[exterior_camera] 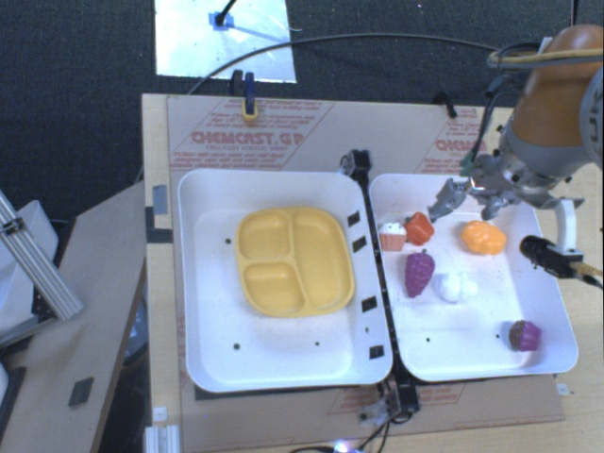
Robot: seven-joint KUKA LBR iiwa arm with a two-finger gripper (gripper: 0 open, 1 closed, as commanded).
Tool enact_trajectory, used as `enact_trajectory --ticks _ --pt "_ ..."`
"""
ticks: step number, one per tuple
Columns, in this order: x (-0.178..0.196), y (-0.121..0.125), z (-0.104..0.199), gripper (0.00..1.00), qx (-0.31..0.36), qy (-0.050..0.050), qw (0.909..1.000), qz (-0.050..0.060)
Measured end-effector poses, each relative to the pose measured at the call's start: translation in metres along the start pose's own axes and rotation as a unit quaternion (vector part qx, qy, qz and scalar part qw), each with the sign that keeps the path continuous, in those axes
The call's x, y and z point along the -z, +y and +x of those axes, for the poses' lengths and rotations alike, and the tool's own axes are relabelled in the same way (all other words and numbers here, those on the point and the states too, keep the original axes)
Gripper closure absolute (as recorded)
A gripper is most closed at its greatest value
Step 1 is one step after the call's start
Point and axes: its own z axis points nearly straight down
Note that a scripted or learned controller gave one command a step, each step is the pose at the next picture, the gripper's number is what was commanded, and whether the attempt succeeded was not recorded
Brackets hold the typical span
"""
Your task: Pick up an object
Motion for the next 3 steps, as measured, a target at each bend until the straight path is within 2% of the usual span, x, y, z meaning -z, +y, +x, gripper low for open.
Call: enact_trajectory --ticks 1,3 --pt "0.007 0.002 0.0 0.0 0.001 0.0 1.0 -0.006" --pt "-0.103 -0.006 0.0 0.0 0.0 0.0 1.0 -0.005"
